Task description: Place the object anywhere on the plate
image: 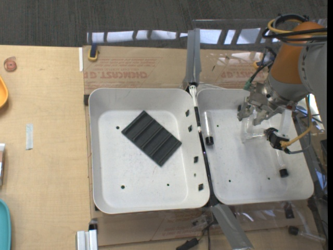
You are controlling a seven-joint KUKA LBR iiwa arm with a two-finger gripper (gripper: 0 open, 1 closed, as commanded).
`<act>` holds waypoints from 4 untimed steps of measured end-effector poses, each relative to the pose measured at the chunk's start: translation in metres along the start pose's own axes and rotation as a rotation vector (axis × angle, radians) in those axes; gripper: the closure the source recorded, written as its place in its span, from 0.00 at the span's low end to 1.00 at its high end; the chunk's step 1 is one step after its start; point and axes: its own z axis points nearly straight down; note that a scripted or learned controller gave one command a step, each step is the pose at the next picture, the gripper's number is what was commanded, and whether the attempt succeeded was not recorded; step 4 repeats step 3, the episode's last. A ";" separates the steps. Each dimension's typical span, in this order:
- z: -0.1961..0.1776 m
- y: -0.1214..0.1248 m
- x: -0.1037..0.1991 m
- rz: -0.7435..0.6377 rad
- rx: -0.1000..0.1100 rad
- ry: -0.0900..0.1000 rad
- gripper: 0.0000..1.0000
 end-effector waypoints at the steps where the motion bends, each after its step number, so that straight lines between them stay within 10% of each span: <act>1: -0.035 0.035 0.056 0.584 -0.001 0.000 1.00; 2: -0.035 0.035 0.056 0.584 0.000 0.000 0.00; 3: -0.009 0.046 -0.008 0.757 0.001 0.000 0.00; 4: -0.009 0.046 -0.008 0.757 0.001 0.000 0.00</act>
